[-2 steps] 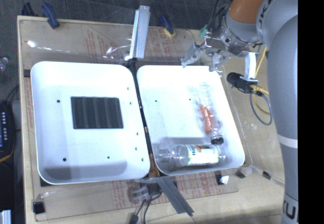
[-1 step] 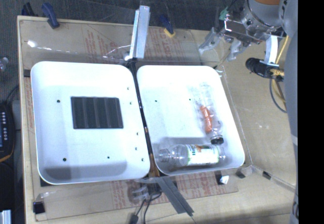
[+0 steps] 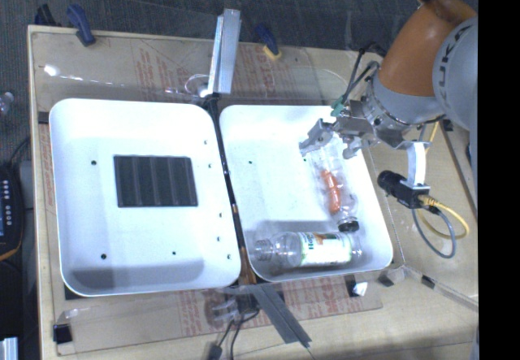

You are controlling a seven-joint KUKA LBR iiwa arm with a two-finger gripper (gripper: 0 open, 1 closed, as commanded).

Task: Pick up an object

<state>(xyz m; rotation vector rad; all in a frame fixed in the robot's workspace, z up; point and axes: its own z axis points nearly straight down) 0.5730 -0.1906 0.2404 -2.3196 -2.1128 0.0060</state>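
A grey robot arm with an orange band [image 3: 422,45] reaches in from the right over a cardboard-topped table [image 3: 122,58] carrying two shallow white plastic bins. The left bin [image 3: 81,155] shows a dark ribbed panel [image 3: 155,181] in its floor. The right bin [image 3: 268,188] holds a clear plastic bottle with a white label [image 3: 313,249], lying on its side along the near wall, and a clear plastic packet with orange contents [image 3: 333,184] by the right wall. The end effector [image 3: 337,135] hovers at the far end of the packet, its fingers spread and holding nothing. A clean pick would likely mean descending straight onto the packet's middle, straddling its narrow width, and closing before lifting, keeping clear of the bin wall.
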